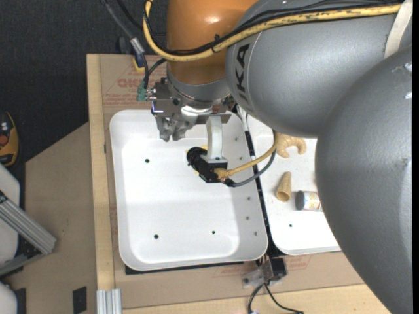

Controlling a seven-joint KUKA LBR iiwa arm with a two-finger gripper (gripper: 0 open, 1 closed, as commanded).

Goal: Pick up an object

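My gripper (171, 131) hangs over the far part of the left white bin (183, 241), pointing down near its back wall. In the right bin (294, 241) lie a tan hooked piece (289, 145), a tan cone (283, 187) and a small grey and yellow cylinder (307, 201). All three lie well to the right of the gripper, across the divide between the bins. The grey arm hides most of the right bin.
The bins sit on a brown board (105, 110) whose left edge drops to a dark floor. A green connector and cables (141, 90) sit just behind the left bin. Metal rails (26, 231) lie at the lower left.
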